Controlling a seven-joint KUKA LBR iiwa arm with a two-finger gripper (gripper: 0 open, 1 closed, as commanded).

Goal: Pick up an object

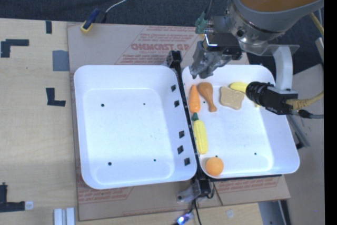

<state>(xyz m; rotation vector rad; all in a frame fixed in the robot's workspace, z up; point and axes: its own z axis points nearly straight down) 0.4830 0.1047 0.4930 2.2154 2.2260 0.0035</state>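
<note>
The right bin (263, 160) holds a brown chicken drumstick (207, 94), an orange carrot (194, 99), a yellow corn cob (199, 135), an orange fruit (214, 166), a tan bread slice (231, 97) and a yellow banana (239, 86) partly behind a black cylinder. My gripper (202, 70) hangs above the bin's back left corner, just behind the drumstick's top end. Nothing shows between its dark fingers. The fingertips blend into one another from this angle.
The left bin (126, 129) lies beside the right one, with black clips along the shared wall (181, 124). A black cylinder with a cable (268, 96) juts in over the right bin's far right side. Cardboard lies under both bins.
</note>
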